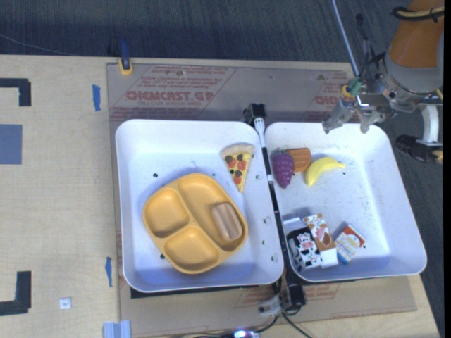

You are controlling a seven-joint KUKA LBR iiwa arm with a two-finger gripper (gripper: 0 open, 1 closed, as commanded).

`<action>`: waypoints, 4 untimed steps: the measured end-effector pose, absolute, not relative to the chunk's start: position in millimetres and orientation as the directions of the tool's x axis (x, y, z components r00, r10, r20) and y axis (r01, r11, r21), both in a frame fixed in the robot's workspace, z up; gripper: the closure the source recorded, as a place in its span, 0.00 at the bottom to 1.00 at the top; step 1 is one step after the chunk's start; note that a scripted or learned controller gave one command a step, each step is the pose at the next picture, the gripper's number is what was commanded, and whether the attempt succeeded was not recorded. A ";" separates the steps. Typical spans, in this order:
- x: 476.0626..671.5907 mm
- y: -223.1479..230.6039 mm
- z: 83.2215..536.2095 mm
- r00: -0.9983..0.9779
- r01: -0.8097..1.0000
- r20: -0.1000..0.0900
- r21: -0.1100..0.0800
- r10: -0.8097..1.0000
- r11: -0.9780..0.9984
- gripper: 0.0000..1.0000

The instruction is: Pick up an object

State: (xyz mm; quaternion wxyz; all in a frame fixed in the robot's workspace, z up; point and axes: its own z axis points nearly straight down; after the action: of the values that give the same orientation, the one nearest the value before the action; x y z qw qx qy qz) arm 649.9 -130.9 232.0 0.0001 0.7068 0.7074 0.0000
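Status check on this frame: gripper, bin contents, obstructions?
Gripper open, above right bin's far edge, holding nothing. Banana, grapes nearest. Nothing blocking.

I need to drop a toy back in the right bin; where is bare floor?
Free: the middle, between the banana and the cartons, plus the far right corner under the gripper. Crowded: near edge and by the grapes.
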 end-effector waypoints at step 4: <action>606.8 -97.3 110.2 0.001 1.000 -0.001 0.007 1.000 -0.001 1.00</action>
State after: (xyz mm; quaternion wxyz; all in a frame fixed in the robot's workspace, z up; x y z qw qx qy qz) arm 606.8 -97.3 110.2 0.0031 0.7075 0.7067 0.0020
